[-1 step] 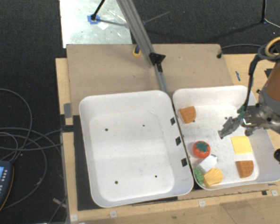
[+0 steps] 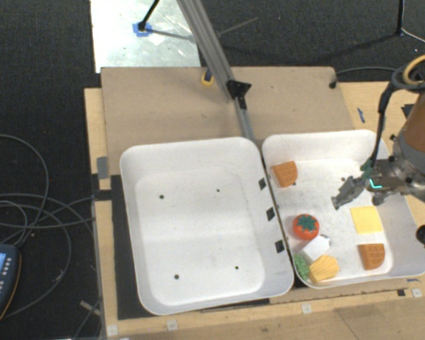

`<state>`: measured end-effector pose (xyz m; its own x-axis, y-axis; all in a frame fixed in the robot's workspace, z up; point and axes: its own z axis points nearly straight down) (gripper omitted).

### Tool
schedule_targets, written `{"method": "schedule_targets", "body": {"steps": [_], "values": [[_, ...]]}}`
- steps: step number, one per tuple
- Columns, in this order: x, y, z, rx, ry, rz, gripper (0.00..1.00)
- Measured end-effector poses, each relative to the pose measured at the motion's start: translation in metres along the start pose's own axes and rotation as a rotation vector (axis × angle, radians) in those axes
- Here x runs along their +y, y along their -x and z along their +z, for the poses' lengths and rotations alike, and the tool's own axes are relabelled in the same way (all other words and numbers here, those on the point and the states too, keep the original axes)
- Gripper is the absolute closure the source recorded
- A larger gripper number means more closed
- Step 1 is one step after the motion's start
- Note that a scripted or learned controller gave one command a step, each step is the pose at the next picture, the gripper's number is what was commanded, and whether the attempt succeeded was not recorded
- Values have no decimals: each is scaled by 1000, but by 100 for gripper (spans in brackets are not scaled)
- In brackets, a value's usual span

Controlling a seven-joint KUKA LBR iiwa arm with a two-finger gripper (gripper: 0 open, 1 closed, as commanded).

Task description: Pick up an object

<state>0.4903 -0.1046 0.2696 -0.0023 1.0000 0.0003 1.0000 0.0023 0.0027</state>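
Two white bins (image 2: 190, 154), tool (image 2: 345, 193) over right bin, no legible writing

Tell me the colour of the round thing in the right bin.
The round thing is red with a green top, seen in the camera view.

The arm (image 2: 418, 128) comes in from the right edge, its grey body carrying an orange band above the wrist, with a dark cable looping along its left side. The wrist leans leftward and down. The end effector (image 2: 343, 196) hangs at the arm's left end, pointing left; its dark fingers appear slightly parted, though their outline is too blurred to tell for sure.
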Motion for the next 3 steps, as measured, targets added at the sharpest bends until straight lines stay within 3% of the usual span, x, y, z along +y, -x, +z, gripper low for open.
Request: {"method": "schedule_targets", "body": {"steps": [3], "values": [[17, -4, 174, 2, -7, 1, 0]]}}
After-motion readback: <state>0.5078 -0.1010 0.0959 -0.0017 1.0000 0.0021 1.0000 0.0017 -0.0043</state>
